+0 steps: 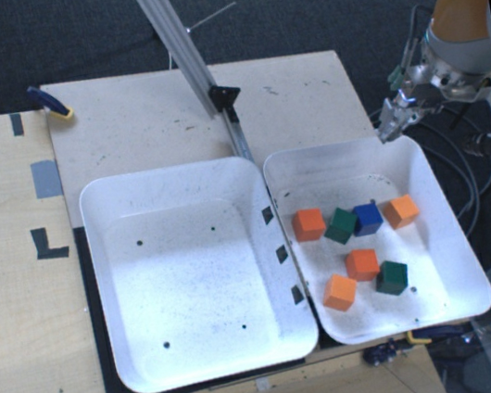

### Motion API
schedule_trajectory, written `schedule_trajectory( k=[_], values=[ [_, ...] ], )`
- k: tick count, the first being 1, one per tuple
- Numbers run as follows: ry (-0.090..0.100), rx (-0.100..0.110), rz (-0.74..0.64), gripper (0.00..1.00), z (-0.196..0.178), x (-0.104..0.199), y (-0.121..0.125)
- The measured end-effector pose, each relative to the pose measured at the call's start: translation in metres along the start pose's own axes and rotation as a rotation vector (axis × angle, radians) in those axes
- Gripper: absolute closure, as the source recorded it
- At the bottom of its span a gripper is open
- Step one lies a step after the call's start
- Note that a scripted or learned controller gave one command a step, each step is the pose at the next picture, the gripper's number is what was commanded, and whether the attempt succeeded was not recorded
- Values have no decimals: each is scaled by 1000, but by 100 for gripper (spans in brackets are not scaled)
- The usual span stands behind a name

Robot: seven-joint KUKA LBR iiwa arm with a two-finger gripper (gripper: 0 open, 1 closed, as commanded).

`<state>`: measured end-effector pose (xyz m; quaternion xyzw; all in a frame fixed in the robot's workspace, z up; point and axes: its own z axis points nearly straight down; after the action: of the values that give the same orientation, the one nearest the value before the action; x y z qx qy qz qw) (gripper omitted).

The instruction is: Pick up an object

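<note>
- The claw (390,123) is hovering just past the upper right corner of the right bin (444,203), with nothing visible in its grip; I cannot tell how it is set.
- The arm (461,7) is reaching in from the right, its orange band showing above the wrist.
- Seven cubes are sitting in the right bin, apart from the claw.
- An orange cube (308,224), a green cube (340,225), a blue cube (368,217) and a second orange cube (401,210) are forming a row across the middle, the green and blue ones touching.
- Below them, a third orange cube (362,263) is lying near a dark green cube (391,277) and a fourth orange cube (339,292).
- The left bin (107,262) is sitting beside it on the bench (128,117).
</note>
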<state>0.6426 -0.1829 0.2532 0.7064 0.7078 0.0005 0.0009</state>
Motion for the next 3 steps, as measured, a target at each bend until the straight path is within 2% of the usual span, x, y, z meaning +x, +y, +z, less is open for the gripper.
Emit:
schedule_trajectory(
  k=[2, 3],
  values=[
    [2, 5, -5, 100, 20, 105, -10],
    [2, 3, -5, 100, 19, 159, 0]
  ],
)
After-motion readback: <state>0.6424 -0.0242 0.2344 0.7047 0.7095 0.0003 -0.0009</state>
